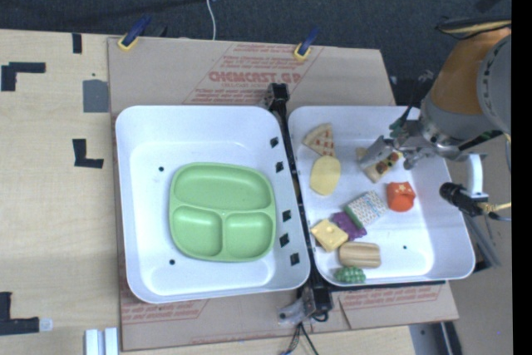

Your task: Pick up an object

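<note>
1. We see the arm point(474, 87) reaching in from the right, its pincer point(384, 155) low over the upper part of the right bin point(449, 262).
2. We cannot tell whether the pincer is open, closed or gripping: its tip is small and merges with a small tan and brown object point(381, 169) lying right at it.
3. That small object looks to us like the likely target; it sits in the upper middle of the right bin, just left of the orange-red piece point(401, 196).
4. Other candidates lie nearby: a pizza-like wedge point(320, 139) and a pale yellow oval point(325, 175) toward the divider, a speckled block point(366, 207) mid-bin, then a purple piece point(348, 224), a yellow cheese-like chunk point(328, 235), a tan roll point(360, 254) and a small green item point(350, 275) near the front edge.
5. The left bin point(137, 129) holds a green divided tray point(222, 210), well apart from the work.
6. To do this step well, we would centre the pincer on the small object, descend until the bin floor is nearly met, and close squarely across its narrow side.
7. We would keep off the orange-red piece, since a nudge could spoil the grip.
8. We would lift straight and slowly, then check that something truly hangs from the pincer.
</note>
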Available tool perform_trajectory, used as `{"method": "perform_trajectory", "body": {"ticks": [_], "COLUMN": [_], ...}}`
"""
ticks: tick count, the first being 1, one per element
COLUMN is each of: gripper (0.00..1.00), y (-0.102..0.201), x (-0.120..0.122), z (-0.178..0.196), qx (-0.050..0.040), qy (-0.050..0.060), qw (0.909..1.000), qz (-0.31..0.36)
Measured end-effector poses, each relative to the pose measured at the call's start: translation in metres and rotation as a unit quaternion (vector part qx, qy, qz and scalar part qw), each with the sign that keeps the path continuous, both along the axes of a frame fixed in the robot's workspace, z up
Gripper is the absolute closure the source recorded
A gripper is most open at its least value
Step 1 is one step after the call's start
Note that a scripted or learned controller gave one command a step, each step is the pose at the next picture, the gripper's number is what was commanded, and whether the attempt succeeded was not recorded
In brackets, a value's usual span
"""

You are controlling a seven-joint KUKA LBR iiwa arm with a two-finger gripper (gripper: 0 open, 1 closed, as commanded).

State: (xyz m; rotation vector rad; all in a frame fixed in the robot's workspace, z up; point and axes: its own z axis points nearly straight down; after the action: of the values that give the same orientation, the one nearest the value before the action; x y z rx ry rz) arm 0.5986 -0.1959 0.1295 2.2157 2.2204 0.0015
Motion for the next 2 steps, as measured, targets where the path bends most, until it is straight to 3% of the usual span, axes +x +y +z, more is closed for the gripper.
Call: {"method": "perform_trajectory", "body": {"ticks": [1, 2], "gripper": [0.00, 0.00], "y": [0.029, 0.011], "x": [-0.061, 0.000], "z": [-0.040, -0.043], "qx": [-0.0026, -0.0001], "qy": [-0.007, -0.002], "qw": [1.0000, 1.0000], "qz": [0.000, 0.001]}}
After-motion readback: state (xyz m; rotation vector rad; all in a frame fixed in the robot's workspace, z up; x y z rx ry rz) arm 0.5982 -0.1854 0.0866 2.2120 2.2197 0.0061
